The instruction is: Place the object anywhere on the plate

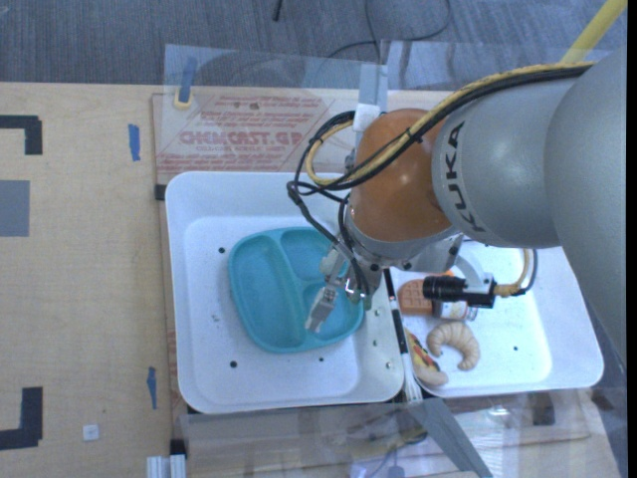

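Gripper (328, 297) of the grey arm (518, 157) hovers over the right edge of the teal divided plate (274, 292) in the left bin (199, 267); whether it is open or closed cannot be told. A croissant (456, 345) lies in the right bin (562, 352), near that bin's front-left corner, well apart from the plate.

The plate (274, 287) lies in the left bin (199, 267), croissant (455, 345) in the right bin (557, 347).
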